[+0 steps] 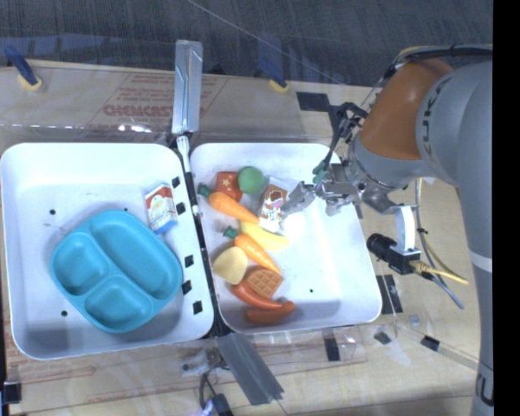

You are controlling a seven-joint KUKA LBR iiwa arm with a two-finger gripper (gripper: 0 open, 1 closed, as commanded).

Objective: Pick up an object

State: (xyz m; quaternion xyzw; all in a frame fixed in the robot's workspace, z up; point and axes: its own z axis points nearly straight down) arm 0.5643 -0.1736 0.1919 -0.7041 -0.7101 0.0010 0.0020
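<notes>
The hand (305, 194) is seen low in the right bin (347, 297) beside the carton (273, 208), grip state indeterminable; nothing is seen lifted, pickup remains outstanding.

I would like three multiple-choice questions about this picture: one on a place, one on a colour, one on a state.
1. Where does the divided tray lie?
A. in the left bin
B. in the right bin
C. on the bench outside the bins

2. What colour is the ball in the right bin?
A. purple
B. green
C. white

3. How does the tray's hollow side face?
A. down
B. up
C. against the bin wall

Answers:
1 A, the tray rests on the floor of the left bin.
2 B, the ball beside the red block is green.
3 B, its three compartments are open to the camera.
</notes>
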